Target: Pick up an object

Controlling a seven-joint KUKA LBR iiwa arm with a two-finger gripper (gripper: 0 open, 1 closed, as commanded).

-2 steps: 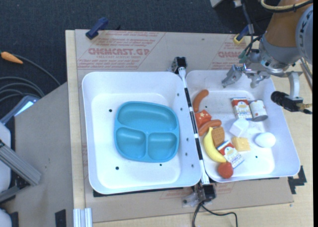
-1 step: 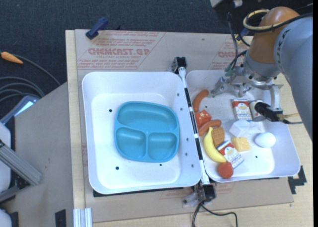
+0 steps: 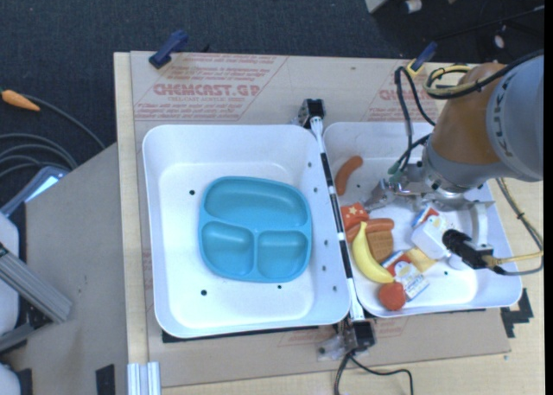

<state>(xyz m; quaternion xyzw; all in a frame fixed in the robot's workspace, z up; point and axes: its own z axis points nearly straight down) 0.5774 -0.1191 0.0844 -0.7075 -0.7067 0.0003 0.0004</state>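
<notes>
The right bin (image 3: 371,138) holds several toy foods: an orange-red sausage (image 3: 348,173), a yellow banana (image 3: 366,255), a red tomato (image 3: 391,296), a red piece (image 3: 352,214), a brown piece (image 3: 380,227), a white carton (image 3: 428,234) and a small packet (image 3: 414,285). My gripper (image 3: 425,203) hangs low over the middle of this bin, just above the white carton, mostly hidden under the grey and orange wrist (image 3: 462,138). Nothing is visibly held.
The left bin (image 3: 173,160) holds a blue divided plate (image 3: 256,229). A black divider rail (image 3: 328,194) runs between the bins. Cables (image 3: 410,104) loop off the wrist over the right bin's far edge. Cardboard (image 3: 216,86) lies under both bins.
</notes>
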